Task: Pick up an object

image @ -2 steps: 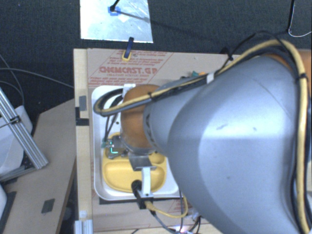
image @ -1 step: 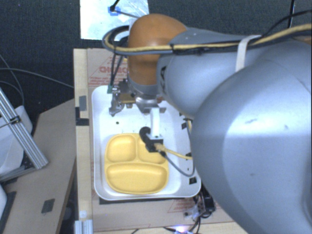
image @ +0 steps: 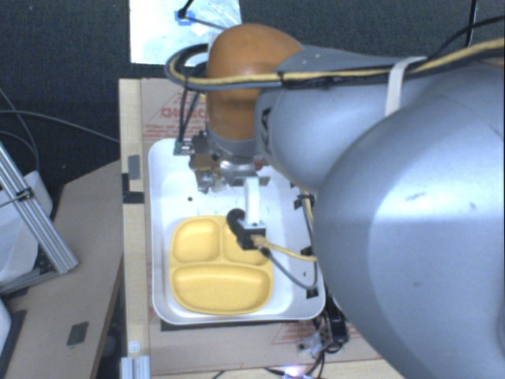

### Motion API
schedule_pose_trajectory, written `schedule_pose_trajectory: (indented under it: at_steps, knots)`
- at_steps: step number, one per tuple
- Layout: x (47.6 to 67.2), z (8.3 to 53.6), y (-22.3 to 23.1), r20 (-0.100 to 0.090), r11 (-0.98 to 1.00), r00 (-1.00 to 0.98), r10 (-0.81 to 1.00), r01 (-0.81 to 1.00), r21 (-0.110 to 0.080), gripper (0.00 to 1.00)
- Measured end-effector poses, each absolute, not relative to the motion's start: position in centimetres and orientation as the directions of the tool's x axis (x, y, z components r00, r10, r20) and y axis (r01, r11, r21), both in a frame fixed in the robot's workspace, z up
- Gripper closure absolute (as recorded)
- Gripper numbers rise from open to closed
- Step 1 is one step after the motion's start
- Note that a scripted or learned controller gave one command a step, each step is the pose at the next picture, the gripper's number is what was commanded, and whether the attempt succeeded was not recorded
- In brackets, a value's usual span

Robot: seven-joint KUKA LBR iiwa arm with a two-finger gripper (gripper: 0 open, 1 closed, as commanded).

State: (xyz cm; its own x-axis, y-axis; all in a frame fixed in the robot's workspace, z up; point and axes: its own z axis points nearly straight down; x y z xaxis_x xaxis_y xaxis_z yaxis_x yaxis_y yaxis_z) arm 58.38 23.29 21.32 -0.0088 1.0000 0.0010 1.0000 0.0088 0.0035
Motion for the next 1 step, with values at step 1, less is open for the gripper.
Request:
schedule_pose_trajectory:
  at_steps: [1]
  knots:
    - [48.35, 28.22, 19.91, 0.003, 0.002, -0.002, 1.000, 1.000, 0.000, 1.00]
